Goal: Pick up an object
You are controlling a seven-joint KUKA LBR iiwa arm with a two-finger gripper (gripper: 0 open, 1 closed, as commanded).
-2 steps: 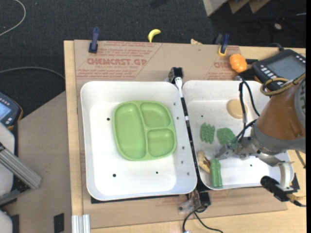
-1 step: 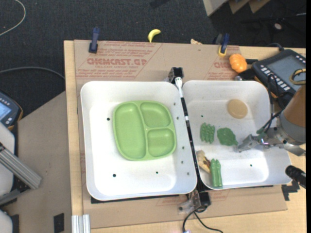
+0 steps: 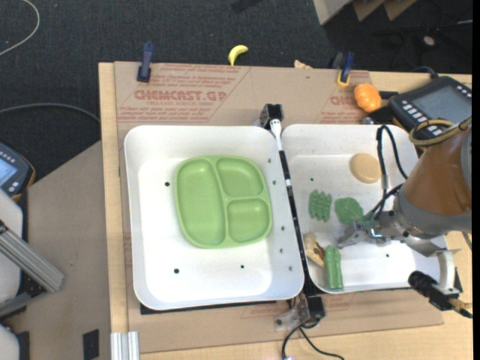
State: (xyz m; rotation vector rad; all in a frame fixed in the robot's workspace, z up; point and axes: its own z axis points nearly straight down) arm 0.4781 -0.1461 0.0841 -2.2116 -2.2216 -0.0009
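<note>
Lower right of frame: gripper (image 3: 352, 235) sits low in the right bin (image 3: 390, 276), arm w/ orange band (image 3: 442, 182) coming in from the right edge. Whether it's parted or closed, can't tell; tips blur into the stuff beneath. Nothing visibly held.

Just up-left of the tip, touching or nearly so, a green leafy piece (image 3: 348, 209). Left of that, slightly apart, a ridged green piece (image 3: 320, 205). Below-left of gripper, near bin's lower left corner, a green cylinder (image 3: 332, 268) stands roughly vertical in frame, w/ a tan piece (image 3: 313, 251) beside its top. Upper part of same bin: round beige disc (image 3: 366, 167), well apart from gripper.

Left bin (image 3: 150, 261) holds a green divided tray (image 3: 223, 200), three compartments, approx. centred.

Outside bins, top of bench: yellow banana (image 3: 238, 53) at the far edge, orange object (image 3: 367, 96) at upper right.
</note>
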